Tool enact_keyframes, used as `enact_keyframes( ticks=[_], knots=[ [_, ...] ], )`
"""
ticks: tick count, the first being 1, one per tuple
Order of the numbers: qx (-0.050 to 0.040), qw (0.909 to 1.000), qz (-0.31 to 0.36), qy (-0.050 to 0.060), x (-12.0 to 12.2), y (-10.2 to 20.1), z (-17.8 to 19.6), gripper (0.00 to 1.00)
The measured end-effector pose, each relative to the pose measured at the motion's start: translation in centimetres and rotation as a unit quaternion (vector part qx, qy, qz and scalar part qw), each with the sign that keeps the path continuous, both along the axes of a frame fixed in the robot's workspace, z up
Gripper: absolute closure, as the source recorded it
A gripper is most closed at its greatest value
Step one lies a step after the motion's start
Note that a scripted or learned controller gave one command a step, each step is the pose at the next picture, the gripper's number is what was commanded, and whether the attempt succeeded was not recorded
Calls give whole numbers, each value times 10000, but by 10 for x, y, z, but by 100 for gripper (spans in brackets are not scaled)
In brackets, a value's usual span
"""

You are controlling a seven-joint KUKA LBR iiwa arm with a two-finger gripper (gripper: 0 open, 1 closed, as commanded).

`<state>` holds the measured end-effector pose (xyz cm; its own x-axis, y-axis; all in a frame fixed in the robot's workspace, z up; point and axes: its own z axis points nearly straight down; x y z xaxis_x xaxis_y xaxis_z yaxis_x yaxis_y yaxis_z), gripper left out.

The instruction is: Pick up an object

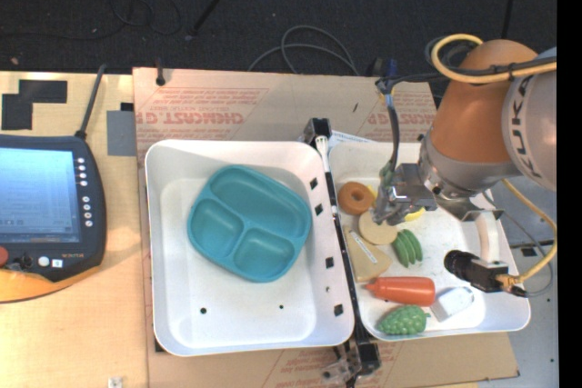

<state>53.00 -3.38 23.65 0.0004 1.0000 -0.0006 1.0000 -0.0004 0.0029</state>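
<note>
Pale wood bench [73, 332] carries a sheet of cardboard [236, 104] under two white bins. Red print on the cardboard, at the bottom edge and again upside down beyond the bins, is too blurred to read.

The right bin [441, 227] holds toy food. Nearest lie a knobbly green piece [402, 320], a white scrap [452, 303] and an orange-red carrot [402, 290]. Beyond them come a tan wedge [368, 261], a green pepper [407, 246], a tan disc [377, 230], then a brown doughnut [355, 196].

The pincer [393, 200] hangs just right of the doughnut, over the tan disc; whether it is spread or pressed together cannot be told.

The left bin [182, 323] holds one teal divided plate [248, 223].

At the right edge, the arm [473, 123] shows the letters "KU". A lit handheld screen [41, 204] lies at far left.
</note>
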Motion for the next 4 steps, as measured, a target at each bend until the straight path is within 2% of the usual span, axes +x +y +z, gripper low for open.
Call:
enact_keyframes(
  ticks=[2, 3, 4],
  knots=[
    [3, 10000, 27, 58, -2, -1, 16, 100],
    [-5, 10000, 5, -35, -42, -30, 136, 100],
    [14, 9999, 7, 102, -57, -13, 0, 100]
  ],
)
